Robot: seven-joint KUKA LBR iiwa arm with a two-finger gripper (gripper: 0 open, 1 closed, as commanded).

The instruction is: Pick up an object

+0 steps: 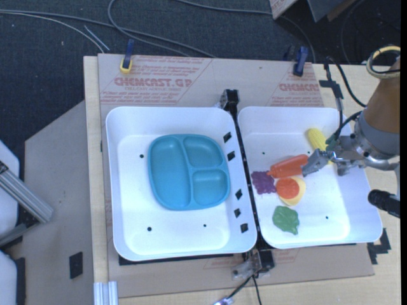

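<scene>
The right bin holds several toy foods. An orange carrot-like piece lies near its middle, with a purple cluster to its lower left. A round orange and yellow piece sits just below the carrot, and a green piece lies nearer the front. A yellow piece rests toward the back. My gripper reaches in from the right, low in the bin, with its tip at the carrot's right end and just under the yellow piece.
The left bin contains a blue divided plate. A black divider with clips runs between the bins. Cables and the arm's grey and orange wrist stand over the right bin's right edge.
</scene>
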